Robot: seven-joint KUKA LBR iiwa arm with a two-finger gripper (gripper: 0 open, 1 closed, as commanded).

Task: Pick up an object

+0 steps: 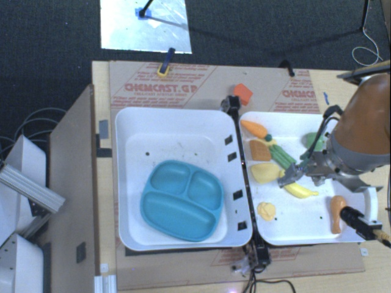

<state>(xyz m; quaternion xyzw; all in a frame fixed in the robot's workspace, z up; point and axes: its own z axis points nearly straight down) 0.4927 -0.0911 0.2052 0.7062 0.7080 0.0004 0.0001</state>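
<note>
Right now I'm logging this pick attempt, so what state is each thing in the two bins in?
blue tray: flat in the left bin, nothing on it
carrot: lying loose in the right bin
green vegetable: lying beside the gripper
banana: lying just below the gripper
gripper: low over the right bin, grip unclear

Robot lab: bench with two white bins, loose cables, carpet

Bench — bears two white bins side by side.
</note>
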